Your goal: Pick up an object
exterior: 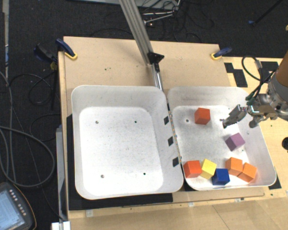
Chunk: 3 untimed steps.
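Note:
My gripper hangs over the right bin, its two fingers spread apart with nothing between them. A purple cube lies just below and slightly left of the fingers. An orange cube rests to the gripper's left near the bin's back. Along the bin's front lie an orange cube, a yellow cube, a blue cube and two more orange cubes.
The left bin stands beside the right one, a divider with black clips between them. A slanted metal pole crosses the back of the bench. Blue-and-yellow clamps sit at the bench's back corners.

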Each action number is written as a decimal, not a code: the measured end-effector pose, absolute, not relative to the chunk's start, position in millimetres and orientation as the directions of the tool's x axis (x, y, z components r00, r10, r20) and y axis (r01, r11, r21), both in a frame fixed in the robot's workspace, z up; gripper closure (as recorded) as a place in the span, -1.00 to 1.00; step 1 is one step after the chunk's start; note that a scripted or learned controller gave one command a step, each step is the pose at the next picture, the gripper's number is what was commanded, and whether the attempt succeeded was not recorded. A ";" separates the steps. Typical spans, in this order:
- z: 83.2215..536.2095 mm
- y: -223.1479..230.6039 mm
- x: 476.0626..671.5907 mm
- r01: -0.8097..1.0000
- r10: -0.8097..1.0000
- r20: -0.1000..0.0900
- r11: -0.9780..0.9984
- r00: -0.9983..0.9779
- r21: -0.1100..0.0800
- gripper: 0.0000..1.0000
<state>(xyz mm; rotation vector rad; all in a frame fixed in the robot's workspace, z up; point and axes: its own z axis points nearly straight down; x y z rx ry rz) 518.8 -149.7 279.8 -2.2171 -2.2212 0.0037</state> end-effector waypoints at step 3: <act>190.4 -144.7 523.4 1.000 1.000 0.001 -0.001 0.001 -0.005 -1.00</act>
